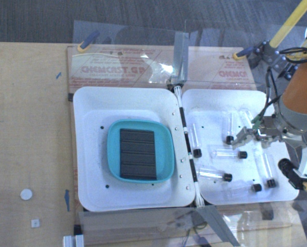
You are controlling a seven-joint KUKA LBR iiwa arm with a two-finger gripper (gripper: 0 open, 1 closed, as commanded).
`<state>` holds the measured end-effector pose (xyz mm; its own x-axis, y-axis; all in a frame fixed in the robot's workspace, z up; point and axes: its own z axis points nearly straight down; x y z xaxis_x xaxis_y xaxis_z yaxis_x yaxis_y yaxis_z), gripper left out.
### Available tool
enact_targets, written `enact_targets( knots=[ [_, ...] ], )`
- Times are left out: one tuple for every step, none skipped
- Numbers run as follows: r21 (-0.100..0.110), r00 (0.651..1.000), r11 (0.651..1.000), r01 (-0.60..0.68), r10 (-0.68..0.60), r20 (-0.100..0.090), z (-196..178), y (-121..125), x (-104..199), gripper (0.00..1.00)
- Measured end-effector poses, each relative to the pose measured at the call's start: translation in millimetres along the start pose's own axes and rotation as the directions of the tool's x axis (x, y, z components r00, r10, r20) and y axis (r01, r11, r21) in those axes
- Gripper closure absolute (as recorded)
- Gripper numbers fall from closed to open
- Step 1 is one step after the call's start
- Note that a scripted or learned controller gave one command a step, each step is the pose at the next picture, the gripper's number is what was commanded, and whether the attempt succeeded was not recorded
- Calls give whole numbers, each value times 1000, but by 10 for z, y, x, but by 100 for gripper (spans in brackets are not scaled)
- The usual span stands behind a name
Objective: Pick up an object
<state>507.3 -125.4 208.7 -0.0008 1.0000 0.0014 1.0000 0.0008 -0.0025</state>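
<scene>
Clear tubes with black caps, scattered across the right bin (215,99). One tube (195,142) along the left wall, cap toward the near edge. Another tube (229,129) upright in the view near the middle, cap at its near end. A third (229,153) lying crosswise at the middle, cap pointing right. A fourth (215,175) crosswise nearer the front edge, cap to the right. Two more by the front right corner: one (246,188) close to the front edge, one (267,170) along the right wall, cap toward the front.

Gripper (244,136) over the right half of the same bin, reaching in from the right edge, its tip just beside the middle tubes. Fingers hard to make out against the white floor and clear plastic; probably nothing between them, but cannot tell how wide they stand.

Left bin (91,107) touching the right one along a shared middle wall. In it, a teal tray (113,138) at the centre, slightly toward the right wall, and a dark ribbed block (138,154) lying flat inside the tray.

Both bins resting on a clear sheet (122,66) with red lettering at the far edge, on the wooden bench (24,122). A small white disc (26,194) on the bench near its front left corner, well apart from the bins.
</scene>
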Motion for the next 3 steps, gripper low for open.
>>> enact_targets(
  knots=[
    [-12,995,995,102,-102,6,1198,338,-522,0],
    [-5,990,990,138,-138,3,1206,758,-735,0],
    [-6,997,997,76,-76,3,1134,1371,-266,0]
  ],
)
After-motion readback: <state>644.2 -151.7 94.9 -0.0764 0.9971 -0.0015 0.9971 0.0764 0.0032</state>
